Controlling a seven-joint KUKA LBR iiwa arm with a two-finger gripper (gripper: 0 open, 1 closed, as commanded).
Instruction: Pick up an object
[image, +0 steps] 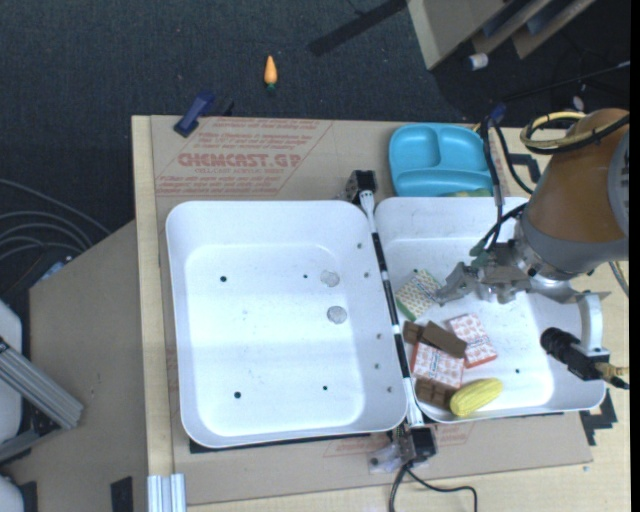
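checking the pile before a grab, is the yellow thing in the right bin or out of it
In. The yellow thing lies inside the right bin near its front rim, touching the brown block.

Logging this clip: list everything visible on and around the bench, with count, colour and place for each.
Left bin: 1, white, bench left.
Right bin: 1, white, bench right.
Yellow object: 1, yellow, right bin front.
Red-and-white packets: about 2, right bin centre-left.
Brown block: 1, brown, among the packets.
Patterned packet: 1, greenish-white, right bin left side.
Blue tray: 1, light blue, behind the right bin.
Orange item: 1, floor beyond the bench.
Arm: 1, grey with orange band, above the right bin.
Gripper: 1, grey, over the right bin.
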